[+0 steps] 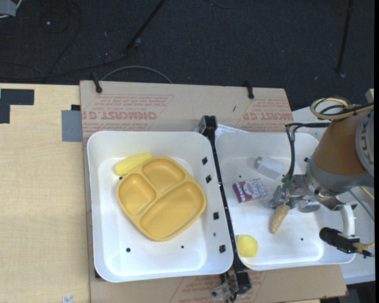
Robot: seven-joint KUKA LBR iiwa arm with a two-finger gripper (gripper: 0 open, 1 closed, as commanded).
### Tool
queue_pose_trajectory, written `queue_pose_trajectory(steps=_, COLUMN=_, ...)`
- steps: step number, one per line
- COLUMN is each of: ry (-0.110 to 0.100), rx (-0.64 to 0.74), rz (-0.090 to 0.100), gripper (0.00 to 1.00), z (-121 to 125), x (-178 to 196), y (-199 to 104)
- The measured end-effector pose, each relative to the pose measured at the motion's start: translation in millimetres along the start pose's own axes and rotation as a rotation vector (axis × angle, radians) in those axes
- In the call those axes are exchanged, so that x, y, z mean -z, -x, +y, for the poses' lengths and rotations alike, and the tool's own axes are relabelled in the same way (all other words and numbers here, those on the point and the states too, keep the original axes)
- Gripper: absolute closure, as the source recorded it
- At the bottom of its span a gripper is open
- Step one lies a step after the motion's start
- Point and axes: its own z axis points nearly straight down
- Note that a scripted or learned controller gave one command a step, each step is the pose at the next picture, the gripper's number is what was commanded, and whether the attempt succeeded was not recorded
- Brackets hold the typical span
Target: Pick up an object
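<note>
Camera view from above the bench: the grey arm with its orange band (341,147) comes in from the right and hangs over the right bin (303,257), with the gripper (285,202) low over the bin floor. Right at its tip sits a tan cone-shaped object (278,218), its upper end tucked up against the gripper and its narrow end pointing down and slightly left. Whether the gripper has closed on that cone or merely rests above it cannot be told from this angle, since the metal wrist parts hide the contact. Just left of the gripper lies a small pink-and-white packet (249,189), close but apart from it. Up and to the left of the gripper is a pale greyish piece (268,166), lying flat near the bin's far side. Down and left of the gripper, near the bin's front corner, rests a yellow ball (247,245). Well to the left, across the black divider (216,188), the left bin (114,257) carries a yellow compartment plate (162,197), with a yellow banana-like piece (132,163) touching its upper left rim.
</note>
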Motion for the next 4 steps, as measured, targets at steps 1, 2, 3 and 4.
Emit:
queue_pose_trajectory(steps=1, ry=0.007, rx=0.0, rz=-0.003, gripper=1.0, z=-4, x=46, y=8)
queue_pose_trajectory(steps=2, ry=0.01, rx=0.004, rz=-0.003, gripper=1.0, z=-5, x=109, y=11)
queue_pose_trajectory(steps=3, ry=0.008, rx=0.005, rz=-0.003, gripper=1.0, z=-8, x=152, y=14)
queue_pose_trajectory(steps=4, ry=0.007, rx=0.005, rz=-0.002, gripper=1.0, z=-8, x=176, y=14)
